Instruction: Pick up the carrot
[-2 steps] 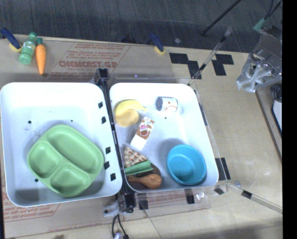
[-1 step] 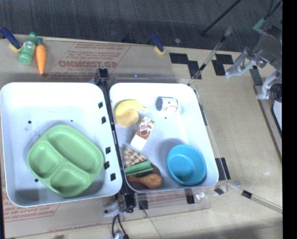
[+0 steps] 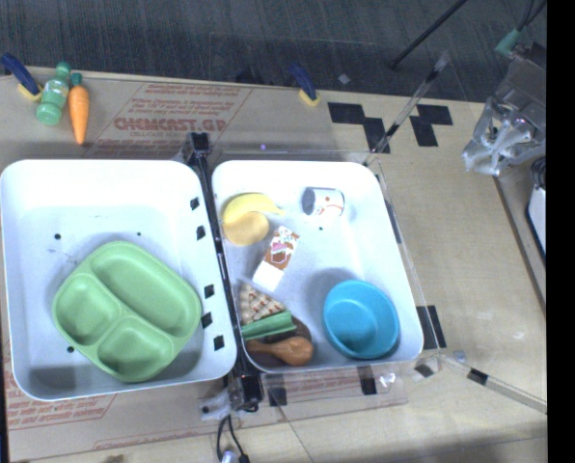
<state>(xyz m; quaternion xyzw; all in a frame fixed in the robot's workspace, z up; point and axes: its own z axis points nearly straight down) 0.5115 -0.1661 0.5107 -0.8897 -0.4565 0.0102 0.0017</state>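
Carrot [image 3: 78, 112]: orange, lying on the bare counter [image 3: 461, 258] at the far left corner, outside both bins, its tip pointing toward the left bin [image 3: 17, 258]. You are looking at it resting just beside a small green bottle-like toy [image 3: 52, 97], the two apparently touching at their tops. Nothing is gripping it.

Left bin: holding a green divided plate [image 3: 125, 309].

Right bin [image 3: 384, 220]: carrying a yellow toy fruit [image 3: 245, 218], a small can [image 3: 323, 202], a little carton [image 3: 279, 257], a waffle piece [image 3: 259, 304], a green strip [image 3: 268, 328], a brown drumstick [image 3: 286, 348] and a blue bowl [image 3: 361, 318]. None of these is lying near the carrot.

Claw [image 3: 497, 141]: what you are seeing as a grey metal shape is sitting at the right side of the counter, well apart from the carrot, with both bins lying between. You cannot tell whether it is standing apart or together.

Progress: judging from this layout, you are looking at a task not yet begun. The reach across the counter, the descent, the closing and the lift are all remaining. The neighbouring green toy is likely crowding one side of the grasp.
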